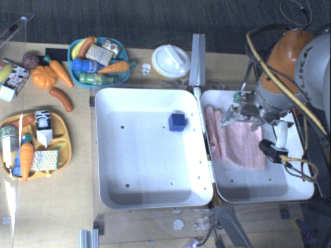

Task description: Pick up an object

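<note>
My gripper [242, 113] hung over the pink cloth [239, 143] in the right bin [300, 190]; whether it was spread or pinched, I could not tell. A good grasp, I judged, meant descending straight onto a raised fold.

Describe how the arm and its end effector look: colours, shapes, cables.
The arm is bulky, rounded and grey, with an orange band above the wrist. Yellow and black cables loop around it. The end effector is a compact grey metal assembly.
</note>
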### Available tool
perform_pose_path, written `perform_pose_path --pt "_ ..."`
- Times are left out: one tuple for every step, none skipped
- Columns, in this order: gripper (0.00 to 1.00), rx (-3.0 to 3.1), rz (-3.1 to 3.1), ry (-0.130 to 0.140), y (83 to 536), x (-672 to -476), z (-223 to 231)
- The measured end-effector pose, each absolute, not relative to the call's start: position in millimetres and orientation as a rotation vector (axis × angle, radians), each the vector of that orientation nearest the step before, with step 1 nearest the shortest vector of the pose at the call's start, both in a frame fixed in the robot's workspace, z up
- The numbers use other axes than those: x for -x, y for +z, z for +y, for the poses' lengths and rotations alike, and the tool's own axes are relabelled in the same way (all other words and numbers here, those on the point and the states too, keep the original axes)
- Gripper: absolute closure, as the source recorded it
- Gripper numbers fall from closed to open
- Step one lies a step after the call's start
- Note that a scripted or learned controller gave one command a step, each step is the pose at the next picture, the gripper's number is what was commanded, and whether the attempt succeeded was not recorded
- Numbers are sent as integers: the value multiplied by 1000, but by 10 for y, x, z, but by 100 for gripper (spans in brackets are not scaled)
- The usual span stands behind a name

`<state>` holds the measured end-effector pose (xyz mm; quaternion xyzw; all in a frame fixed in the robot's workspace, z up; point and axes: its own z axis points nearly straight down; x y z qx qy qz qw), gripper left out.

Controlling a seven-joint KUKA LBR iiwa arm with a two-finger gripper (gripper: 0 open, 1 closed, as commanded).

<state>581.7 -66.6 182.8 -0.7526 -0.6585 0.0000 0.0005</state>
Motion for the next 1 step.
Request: perform_pose_path --pt "0 2239 -2207 -4 975 -6147 -967"
